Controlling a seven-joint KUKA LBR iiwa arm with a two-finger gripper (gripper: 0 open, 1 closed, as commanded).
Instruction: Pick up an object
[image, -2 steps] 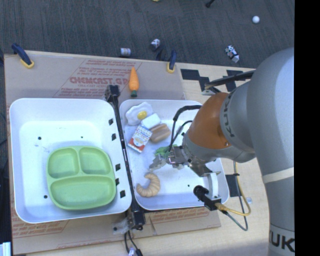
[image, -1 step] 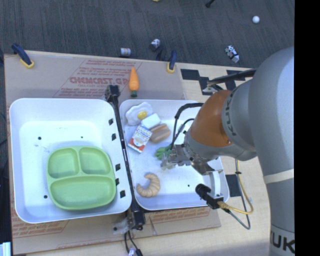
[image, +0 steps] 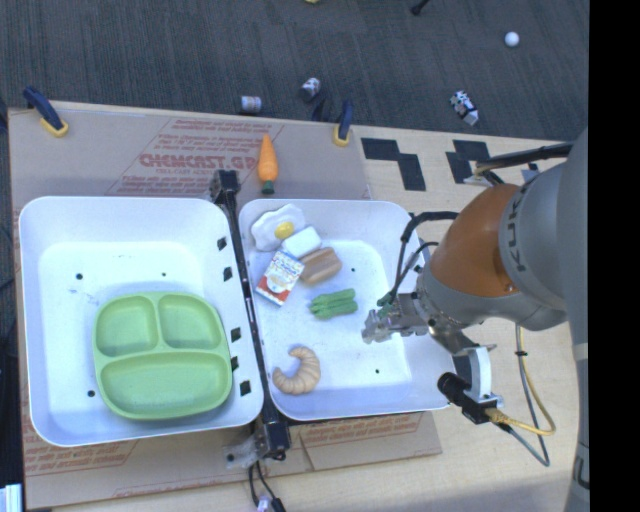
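Tan curved croissant (image: 298, 369) lies near right bin's (image: 395, 392) front wall

green tray (image: 160, 352), white bins (image: 60, 230), orange carrot (image: 267, 160)

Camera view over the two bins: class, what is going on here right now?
A grey arm with an orange band reaches in from the right, its gripper low over the right white bin. That bin contains a toy fried egg, a small carton, a brown sausage-like piece, green beans and a croissant. None of them is visibly gripped. The left white bin holds a green divided plate.
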